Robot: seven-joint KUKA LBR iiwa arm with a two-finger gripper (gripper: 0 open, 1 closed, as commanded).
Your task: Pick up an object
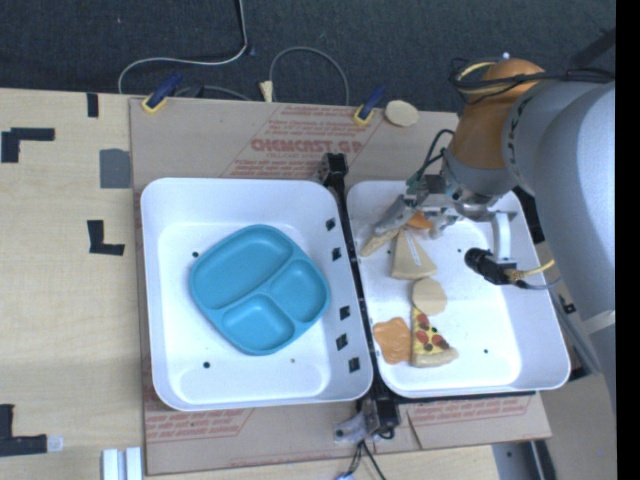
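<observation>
Now Reaching Into the Right Bin, Nothing Lifted Yet

Nearest the camera in the right bin point(540, 368) lie a pizza slice point(430, 340) and an orange piece point(393, 339), then a tan lump point(429, 293) and a pale wedge point(410, 258). Farther back, the hand point(430, 208) hangs low over the bin's far end, just beside the wedge; whether it is open I cannot tell. Judged so, this is the approach: next it must settle on one piece and close. A blue tray point(260, 288) fills the left bin point(160, 268).

Blue divided plate point(261, 288) in left bin point(165, 268); beige disc point(401, 113) on cardboard point(290, 143) behind.
</observation>
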